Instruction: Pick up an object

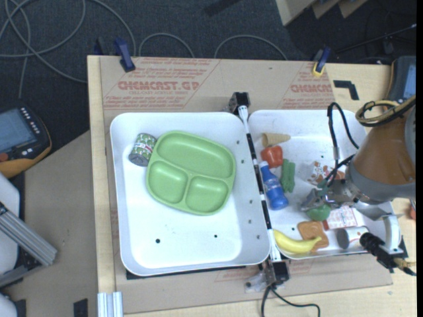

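Reaching down into the right bin (301,119), the gripper (318,200) sits low over a small green object (318,212) that lies just beneath its tip; how wide it stands cannot be told from this angle, and nothing can be seen held. Nearer the camera than the gripper, a brown piece (310,229) touches a yellow banana (296,242) at the bin's front edge. To the gripper's left lie a green pod-shaped toy (288,176) and a blue bottle (272,187), with a red item (272,155) beyond them. Far off to its left, in the left bin (142,240), rest a green divided plate (190,172) and a small patterned can (141,148).
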You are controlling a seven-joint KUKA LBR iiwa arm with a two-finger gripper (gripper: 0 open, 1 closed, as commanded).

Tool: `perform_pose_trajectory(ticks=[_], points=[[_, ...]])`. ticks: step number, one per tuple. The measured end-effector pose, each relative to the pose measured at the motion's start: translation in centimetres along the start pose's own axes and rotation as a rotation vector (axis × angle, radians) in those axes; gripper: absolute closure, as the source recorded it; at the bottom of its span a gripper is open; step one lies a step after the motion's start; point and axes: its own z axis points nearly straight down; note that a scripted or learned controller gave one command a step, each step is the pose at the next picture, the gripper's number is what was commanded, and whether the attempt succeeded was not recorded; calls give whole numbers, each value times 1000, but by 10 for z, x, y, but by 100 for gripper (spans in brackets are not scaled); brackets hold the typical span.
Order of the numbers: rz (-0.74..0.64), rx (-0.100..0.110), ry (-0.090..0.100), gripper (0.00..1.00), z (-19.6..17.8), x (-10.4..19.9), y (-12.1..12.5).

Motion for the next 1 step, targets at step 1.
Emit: perform_pose_trajectory(ticks=[1], points=[[-2,15,7,100,-133,71,19]])
